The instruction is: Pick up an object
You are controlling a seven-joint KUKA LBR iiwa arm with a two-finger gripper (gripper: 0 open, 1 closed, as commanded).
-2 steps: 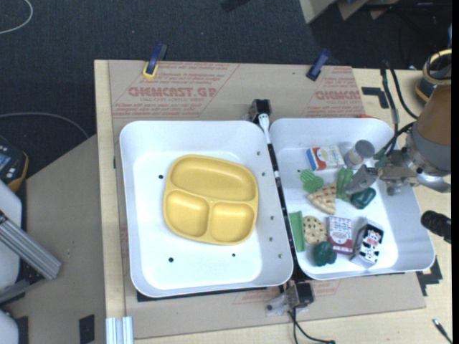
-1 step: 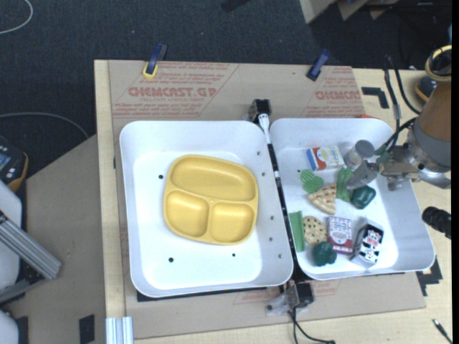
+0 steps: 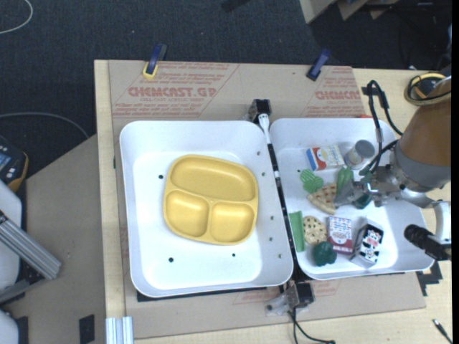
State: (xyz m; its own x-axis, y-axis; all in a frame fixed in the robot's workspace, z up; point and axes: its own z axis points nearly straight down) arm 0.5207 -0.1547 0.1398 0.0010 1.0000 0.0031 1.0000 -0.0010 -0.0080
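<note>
Objects crowd the right bin (image 3: 287, 131), and none of them is singled out for me, so I take the ones nearest my gripper (image 3: 356, 192). Just beside it on the yellow tray's side lies a tan waffle-patterned piece (image 3: 324, 198), its long axis slanting from the bin's far wall toward the near one. A green item (image 3: 345, 178) stands at my fingertips, its length running roughly toward the far wall; I cannot tell whether it is touching me. My arm (image 3: 423, 145) reaches in from the side away from the yellow tray, wrist bent low over the bin, orange band above it. Whether my fingers are released or clenched I cannot tell. Farther from me toward the near wall sit a round cookie (image 3: 313, 228), a red carton (image 3: 340, 235), a dark green lump (image 3: 323, 254) and a black-and-white carton (image 3: 370, 244). Toward the far wall lies a small white box (image 3: 324, 157) beside a grey cylinder (image 3: 362, 150). The left bin (image 3: 143, 213) holds the yellow tray (image 3: 210, 199), three compartments, upright.
</note>
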